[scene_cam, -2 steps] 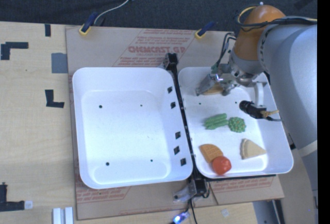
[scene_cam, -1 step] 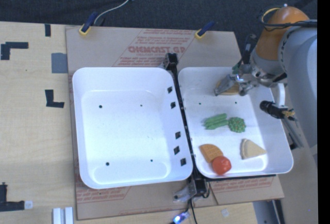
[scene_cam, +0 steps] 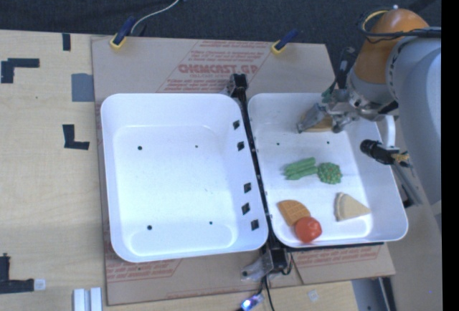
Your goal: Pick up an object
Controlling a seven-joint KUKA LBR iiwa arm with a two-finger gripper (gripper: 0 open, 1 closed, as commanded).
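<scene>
Gripper [scene_cam: 315, 123] hangs low over the far side of the right bin [scene_cam: 380, 231], fingers spread apart with nothing between them. Green broccoli [scene_cam: 314, 170], orange piece [scene_cam: 292, 210], tomato [scene_cam: 308, 229] and tan wedge [scene_cam: 350, 207] lie nearer.

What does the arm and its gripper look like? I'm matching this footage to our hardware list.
The arm is pale grey and rounded, with an orange band above the wrist. The gripper is small, dark metal. A black fitting juts from the arm's side.
</scene>
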